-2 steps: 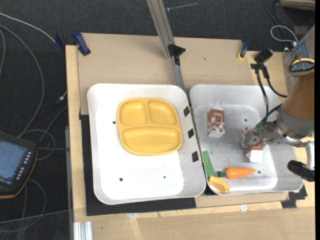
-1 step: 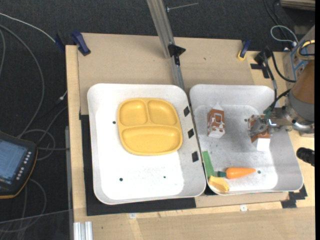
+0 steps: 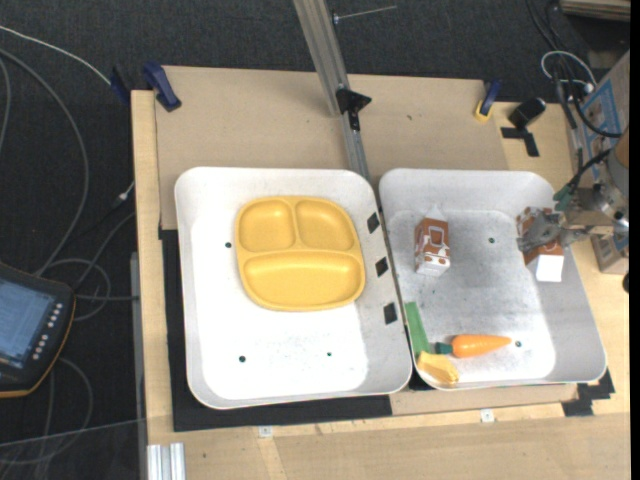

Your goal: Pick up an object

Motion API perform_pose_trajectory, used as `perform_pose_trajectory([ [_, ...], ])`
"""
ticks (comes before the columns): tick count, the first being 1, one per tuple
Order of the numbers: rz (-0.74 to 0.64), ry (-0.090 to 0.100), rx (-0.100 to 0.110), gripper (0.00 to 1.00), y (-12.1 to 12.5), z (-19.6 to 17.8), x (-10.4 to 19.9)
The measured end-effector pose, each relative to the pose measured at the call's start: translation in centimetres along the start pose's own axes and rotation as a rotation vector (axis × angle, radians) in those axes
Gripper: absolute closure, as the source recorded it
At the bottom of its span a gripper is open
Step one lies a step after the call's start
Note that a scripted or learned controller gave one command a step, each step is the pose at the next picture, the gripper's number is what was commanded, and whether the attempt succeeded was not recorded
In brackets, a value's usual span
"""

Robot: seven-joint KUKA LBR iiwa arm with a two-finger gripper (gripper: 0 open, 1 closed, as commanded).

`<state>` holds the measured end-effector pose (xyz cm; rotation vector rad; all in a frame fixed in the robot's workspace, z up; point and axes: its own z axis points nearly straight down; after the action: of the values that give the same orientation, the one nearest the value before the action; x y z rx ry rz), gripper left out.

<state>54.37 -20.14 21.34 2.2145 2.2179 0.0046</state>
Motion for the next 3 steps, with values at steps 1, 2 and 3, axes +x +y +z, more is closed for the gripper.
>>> perform_pose_trajectory([
  [1, -0.001, 0.001, 0.001, 1.00, 0.8, -4.6, 0.3],
  [2, -0.004, 0.003, 0.005, 1.00, 2.2, -4.2, 4.4],
  [3, -0.006, 0.006, 0.009, 1.00, 4.1, -2.9, 9.8],
])
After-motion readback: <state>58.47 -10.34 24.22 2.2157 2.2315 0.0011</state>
